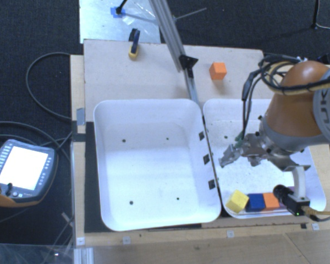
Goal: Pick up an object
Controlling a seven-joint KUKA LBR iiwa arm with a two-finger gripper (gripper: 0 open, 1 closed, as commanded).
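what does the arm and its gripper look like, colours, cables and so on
The arm is grey, with a broad, rounded orange band above the wrist. Black cables loop over the top of that band and one runs down its left side. Below it sits a grey metal gripper with angular parts. A small black box hangs on a pale bracket beneath.

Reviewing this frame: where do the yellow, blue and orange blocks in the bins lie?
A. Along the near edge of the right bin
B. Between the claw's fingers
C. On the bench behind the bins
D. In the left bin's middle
A: the yellow block, blue block and orange block sit in a row at the near edge of the right bin, below the claw.
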